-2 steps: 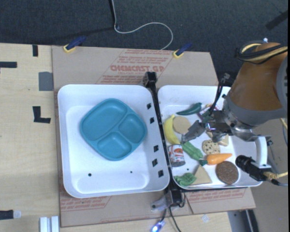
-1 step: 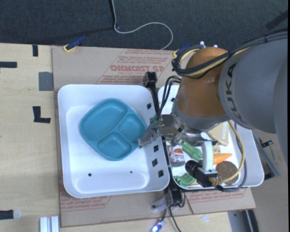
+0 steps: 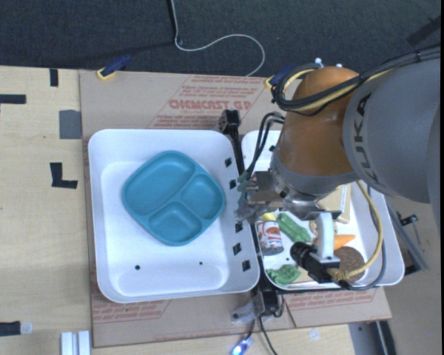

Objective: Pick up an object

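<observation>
Cardboard sheeting [image 3: 207,102] covers your bench, and on it sit two shallow white bins side by side. Your grey arm [image 3: 399,132], with its orange band [image 3: 318,124], reaches in from the right and looms over the right bin [image 3: 388,276], covering much of it. The left bin [image 3: 111,220] holds a blue divided plate [image 3: 174,197], lying flat and slightly turned, well apart from the arm. Your gripper [image 3: 253,198] hangs over the left edge of the right bin, just beside the divider between the bins; from this angle I cannot tell how it is set or whether anything is in it. Beneath the wrist you have a cluster of small things: a brown rounded piece [image 3: 349,258], a green toy vegetable [image 3: 294,226], a small can with a red label [image 3: 271,237], a green leafy piece [image 3: 285,274] near the front wall, and an orange sliver [image 3: 342,239]. If you go for the can, it looks stiff, light and probably slick; take it across its round sides, centred, since it lies close to its neighbours. The plate looks rigid but wide, so a grip on its rim would be your only hold.
</observation>
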You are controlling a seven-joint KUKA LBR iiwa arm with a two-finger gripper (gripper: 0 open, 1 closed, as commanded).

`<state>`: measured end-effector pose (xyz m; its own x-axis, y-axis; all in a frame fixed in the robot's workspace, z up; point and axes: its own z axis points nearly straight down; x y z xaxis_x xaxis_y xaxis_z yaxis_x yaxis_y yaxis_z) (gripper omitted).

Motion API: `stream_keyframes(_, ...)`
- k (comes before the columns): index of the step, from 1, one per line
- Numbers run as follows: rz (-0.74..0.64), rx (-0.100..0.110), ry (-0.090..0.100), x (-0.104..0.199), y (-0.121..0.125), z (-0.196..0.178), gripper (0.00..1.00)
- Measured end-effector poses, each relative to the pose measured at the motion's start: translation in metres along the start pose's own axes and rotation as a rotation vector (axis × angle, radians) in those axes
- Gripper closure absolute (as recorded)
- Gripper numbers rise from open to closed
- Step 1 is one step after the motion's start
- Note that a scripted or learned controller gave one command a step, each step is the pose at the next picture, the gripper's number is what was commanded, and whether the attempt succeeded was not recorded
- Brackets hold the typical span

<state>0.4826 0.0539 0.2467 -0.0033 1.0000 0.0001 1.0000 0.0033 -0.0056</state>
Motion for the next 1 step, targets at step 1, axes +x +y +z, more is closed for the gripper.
stream_keyframes(1,-0.005,-0.012,0.003,0.0451,0.0011,-0.086,1.0)
